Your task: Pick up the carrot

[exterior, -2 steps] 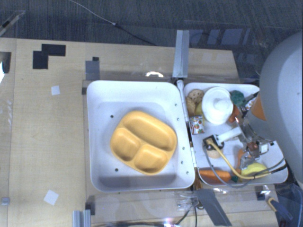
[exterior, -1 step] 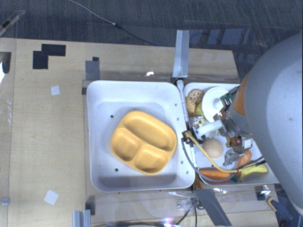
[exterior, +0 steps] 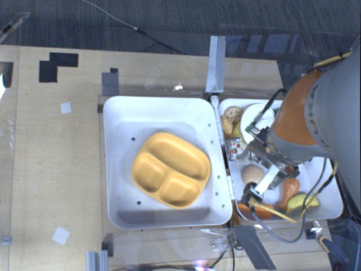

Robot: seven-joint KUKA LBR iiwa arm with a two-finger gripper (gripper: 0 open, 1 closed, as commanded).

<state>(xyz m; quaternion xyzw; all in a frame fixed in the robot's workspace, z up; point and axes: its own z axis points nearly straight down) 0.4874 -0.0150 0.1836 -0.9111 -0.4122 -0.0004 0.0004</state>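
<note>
The carrot (exterior: pixel 289 189), orange and tapered, lies in the front part of the right bin (exterior: pixel 334 206), next to a yellow-green fruit (exterior: pixel 303 202). The grey arm with its orange band reaches in from the right and covers much of this bin. My gripper (exterior: pixel 264 169) hangs low over the bin's middle, just left of the carrot and beside a beige egg-like thing (exterior: pixel 251 174). The wrist hides the gripper's tips, and I see nothing held.
An orange-red long thing (exterior: pixel 255 210) lies along the right bin's front wall. A cookie (exterior: pixel 231 116), a white round dish (exterior: pixel 252 123) and a small can (exterior: pixel 234 148) sit at its back left. The left bin (exterior: pixel 115 151) holds a yellow three-part tray (exterior: pixel 169 168).
</note>
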